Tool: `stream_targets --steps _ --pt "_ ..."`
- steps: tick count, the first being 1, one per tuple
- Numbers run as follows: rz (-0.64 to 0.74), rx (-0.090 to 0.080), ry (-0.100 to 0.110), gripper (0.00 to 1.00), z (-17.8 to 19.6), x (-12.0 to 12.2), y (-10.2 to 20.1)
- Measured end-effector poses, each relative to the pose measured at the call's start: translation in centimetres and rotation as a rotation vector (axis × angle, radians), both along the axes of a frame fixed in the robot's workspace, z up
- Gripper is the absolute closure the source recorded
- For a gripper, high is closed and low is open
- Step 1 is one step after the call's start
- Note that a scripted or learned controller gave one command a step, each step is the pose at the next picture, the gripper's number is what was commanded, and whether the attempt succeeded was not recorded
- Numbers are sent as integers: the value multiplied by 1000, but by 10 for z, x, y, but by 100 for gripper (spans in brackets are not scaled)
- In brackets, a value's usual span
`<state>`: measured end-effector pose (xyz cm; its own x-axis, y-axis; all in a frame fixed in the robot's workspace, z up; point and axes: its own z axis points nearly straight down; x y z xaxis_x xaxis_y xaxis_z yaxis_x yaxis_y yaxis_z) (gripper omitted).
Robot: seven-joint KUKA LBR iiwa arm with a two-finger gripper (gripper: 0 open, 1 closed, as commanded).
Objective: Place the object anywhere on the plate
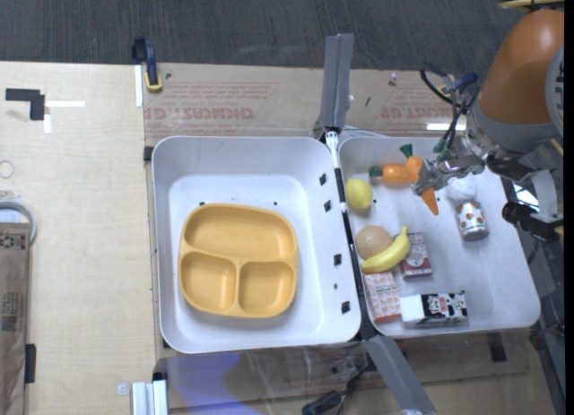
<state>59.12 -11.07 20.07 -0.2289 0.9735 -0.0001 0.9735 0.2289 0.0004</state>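
Note:
A yellow three-compartment plate (239, 259) lies in the left bin (170, 189) with nothing on it. My gripper (431, 180) is over the back of the right bin (511, 310), at the end of the grey arm with the orange band (525, 46). Its fingers are shut on a small orange carrot (431, 201), whose tip points down toward the front. A second carrot (395, 173) with a green top lies just left of the gripper. The gripper is well to the right of the plate, across the divider between the bins.
The right bin also holds a lemon (359, 194), a brown round item (373, 242), a banana (390, 253), a small can (471, 220) and several small cartons (434, 307) near the front. Black cables (529, 216) hang at the right rim.

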Motion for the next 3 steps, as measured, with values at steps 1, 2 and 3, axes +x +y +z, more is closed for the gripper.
stream_targets --steps 1,2,3 --pt "154 0 3 100 -10 -15 58" --pt "152 -1 3 100 -1 -14 56" --pt "149 -1 2 100 7 -13 55"
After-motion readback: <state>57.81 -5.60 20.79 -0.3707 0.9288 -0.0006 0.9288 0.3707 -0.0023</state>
